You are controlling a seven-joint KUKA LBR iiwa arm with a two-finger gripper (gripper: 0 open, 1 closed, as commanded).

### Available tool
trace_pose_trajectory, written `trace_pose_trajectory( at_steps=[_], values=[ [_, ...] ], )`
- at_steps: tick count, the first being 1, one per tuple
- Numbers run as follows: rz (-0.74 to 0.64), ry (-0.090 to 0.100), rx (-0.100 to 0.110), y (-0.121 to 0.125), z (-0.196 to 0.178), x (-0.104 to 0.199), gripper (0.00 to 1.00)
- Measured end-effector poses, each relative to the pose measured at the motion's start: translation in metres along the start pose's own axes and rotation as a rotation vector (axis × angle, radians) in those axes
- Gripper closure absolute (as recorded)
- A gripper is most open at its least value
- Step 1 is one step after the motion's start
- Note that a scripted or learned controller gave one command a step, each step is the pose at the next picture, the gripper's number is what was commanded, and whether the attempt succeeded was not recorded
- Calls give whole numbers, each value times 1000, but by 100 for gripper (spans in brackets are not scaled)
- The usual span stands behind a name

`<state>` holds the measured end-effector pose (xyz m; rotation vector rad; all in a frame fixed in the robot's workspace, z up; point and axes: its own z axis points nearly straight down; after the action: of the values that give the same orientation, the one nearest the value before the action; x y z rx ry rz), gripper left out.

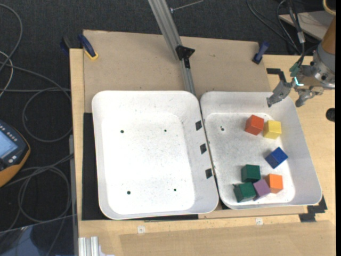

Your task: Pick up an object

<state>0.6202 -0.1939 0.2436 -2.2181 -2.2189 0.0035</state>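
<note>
The gripper point(290, 95) hung over the far right corner of the right bin point(229, 143), at about two o'clock from that bin's middle. Its two fingers point(277, 96) were spread well apart, with nothing between them.

The blocks all lay in the right bin. A red-orange block point(254, 125) and a yellow block point(273, 128) sat touching each other near the far side, at about seven o'clock from the gripper and clear of it. A blue block point(276, 157) lay on its own toward the bin's right wall, at about six o'clock from the yellow one. In the near right corner was a tight cluster: two dark green blocks point(250, 172), one in front of the other, then a purple block point(261, 188) at their right, and a second orange block point(275, 182) at three o'clock of the purple.

The left bin point(106, 143) lay alongside, at nine o'clock. Two blue clamps point(88, 47) held the board at its far corners.
</note>
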Motion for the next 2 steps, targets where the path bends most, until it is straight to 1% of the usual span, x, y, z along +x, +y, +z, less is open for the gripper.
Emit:
trace_pose_trajectory(
  at_steps=[1,2],
  values=[
    [-2,-2,-4,1,-3,0,0],
    [-2,0,0,4,47,10,0]
  ],
)
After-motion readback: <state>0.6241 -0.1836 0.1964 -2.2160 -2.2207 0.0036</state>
